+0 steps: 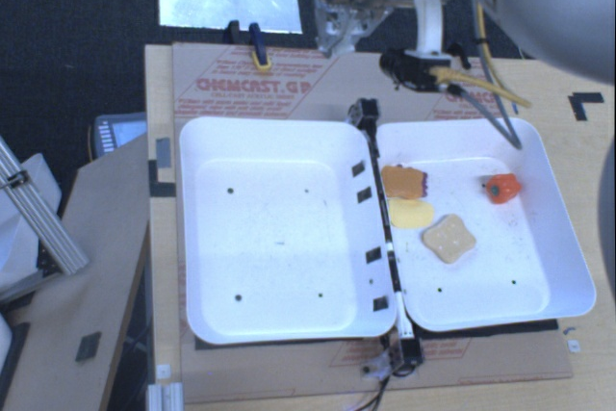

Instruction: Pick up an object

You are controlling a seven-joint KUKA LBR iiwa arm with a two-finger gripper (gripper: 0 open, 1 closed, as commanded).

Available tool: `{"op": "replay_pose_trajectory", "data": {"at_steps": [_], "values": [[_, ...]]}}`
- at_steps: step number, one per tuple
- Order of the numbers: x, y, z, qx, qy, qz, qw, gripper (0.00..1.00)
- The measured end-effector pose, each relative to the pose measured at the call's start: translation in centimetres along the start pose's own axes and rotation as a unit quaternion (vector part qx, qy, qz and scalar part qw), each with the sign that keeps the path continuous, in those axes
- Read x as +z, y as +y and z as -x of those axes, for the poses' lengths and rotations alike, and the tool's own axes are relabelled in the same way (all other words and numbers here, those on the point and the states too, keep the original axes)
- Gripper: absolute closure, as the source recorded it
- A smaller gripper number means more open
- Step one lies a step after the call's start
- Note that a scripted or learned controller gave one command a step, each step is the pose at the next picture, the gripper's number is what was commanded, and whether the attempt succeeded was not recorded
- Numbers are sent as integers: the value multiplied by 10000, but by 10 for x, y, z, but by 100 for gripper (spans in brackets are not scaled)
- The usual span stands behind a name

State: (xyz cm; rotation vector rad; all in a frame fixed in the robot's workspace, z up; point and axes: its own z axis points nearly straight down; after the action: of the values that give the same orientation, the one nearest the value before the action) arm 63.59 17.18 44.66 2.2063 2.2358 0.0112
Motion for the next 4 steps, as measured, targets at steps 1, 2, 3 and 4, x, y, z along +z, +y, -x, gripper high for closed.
{"op": "replay_pose_trajectory", "data": {"at_steps": [1,2,3,4], "values": [[-16,7,-67,12,-3,-5,10000,100],[-93,30,-62,38,-8,28,10000,100],[-88,29,-63,35,-17,-17,10000,0],[-100,29,-63,12,-11,-2,10000,100]]}}
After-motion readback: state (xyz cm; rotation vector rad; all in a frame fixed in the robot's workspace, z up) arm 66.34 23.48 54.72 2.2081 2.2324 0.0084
